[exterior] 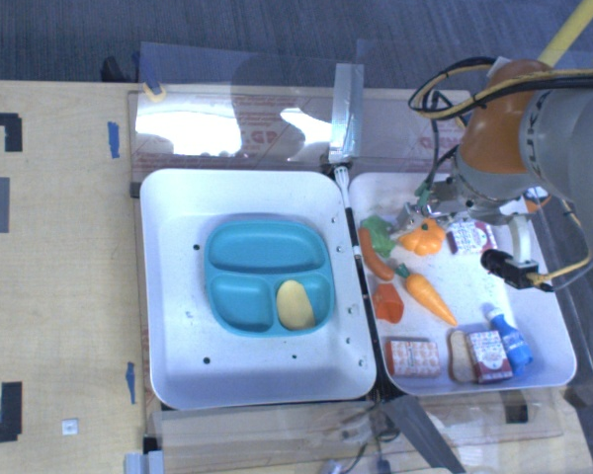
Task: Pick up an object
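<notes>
Two white bins sit side by side on the desk point(49, 265), and the action is in the right bin point(558, 349), where the grey arm point(563, 146) reaches down over the far end. The hand point(427, 205) hangs just above a small orange pumpkin-like toy point(422, 240), but whether it is apart or together I cannot tell from this angle. Nearer than the pumpkin lies a toy carrot point(430, 297), with a red piece point(388, 302) just beside it and a green piece point(378, 231) toward the divider. Along the near wall of that bin sit two small printed packets point(413, 356) point(482, 354) and a blue bottle point(509, 339). The left bin point(168, 363) carries a teal divided tray point(262, 255) with a yellow lump point(296, 304) in its near right compartment. That pumpkin looks light, hard and smooth, so likely slippery; my call is to pinch it across its widest middle, squarely, as neighbours crowd close.
</notes>
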`<state>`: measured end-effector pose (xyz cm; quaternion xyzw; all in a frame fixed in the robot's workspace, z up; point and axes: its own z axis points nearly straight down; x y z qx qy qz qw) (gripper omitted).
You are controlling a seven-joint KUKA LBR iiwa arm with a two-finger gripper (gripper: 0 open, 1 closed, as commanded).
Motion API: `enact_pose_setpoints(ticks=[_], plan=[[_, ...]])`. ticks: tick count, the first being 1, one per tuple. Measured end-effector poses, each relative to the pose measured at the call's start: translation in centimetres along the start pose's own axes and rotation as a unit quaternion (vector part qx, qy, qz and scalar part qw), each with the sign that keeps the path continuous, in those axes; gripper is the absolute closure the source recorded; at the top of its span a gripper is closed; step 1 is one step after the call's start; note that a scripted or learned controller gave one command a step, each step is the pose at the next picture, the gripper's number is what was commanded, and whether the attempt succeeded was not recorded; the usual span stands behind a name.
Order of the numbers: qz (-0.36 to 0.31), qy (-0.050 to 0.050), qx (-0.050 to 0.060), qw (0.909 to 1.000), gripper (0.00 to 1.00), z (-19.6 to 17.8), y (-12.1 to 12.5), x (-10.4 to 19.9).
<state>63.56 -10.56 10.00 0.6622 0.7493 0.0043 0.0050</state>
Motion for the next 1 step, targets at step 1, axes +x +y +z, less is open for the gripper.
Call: enact_pose_setpoints(ticks=[1], plan=[[0.051, 0.001, 0.002, 0.9987, 1.0, -8.87, 1.67, 6.56]])
